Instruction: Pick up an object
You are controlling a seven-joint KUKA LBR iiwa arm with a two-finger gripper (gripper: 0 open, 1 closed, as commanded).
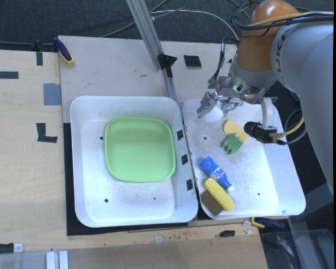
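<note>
Above the desk [117,60], the fixed camera looks down at a slant on two shallow white bins set side by side, their inner rims touching. The left bin [84,167] carries a pale green square plate [140,149], lying flat near its middle. The right bin [269,178] holds the small things: a yellow piece with a green toy [233,143] just below it and touching it, a blue bottle [214,172] with a white label lying on its side, and a yellow corn cob [219,194] just beside the bottle near the front rim. A brown thing under the cob is mostly covered and hard to name.

The grey arm [302,55] enters from the right, its orange band [263,32] above the wrist, and much of it is cut off by the frame edge. Its end effector [211,110] hangs over the back left corner of the right bin. A small white rounded object [213,115] sits right at the fingertips, but it blends with the white bin floor, so whether it is clamped or merely lies below cannot be told, nor whether the fingers stand open or closed. A black and yellow cable fitting [263,132] hangs from the arm over the bin's right part. A slanted metal pole [148,32] crosses the desk behind the bins, its top cut off.
</note>
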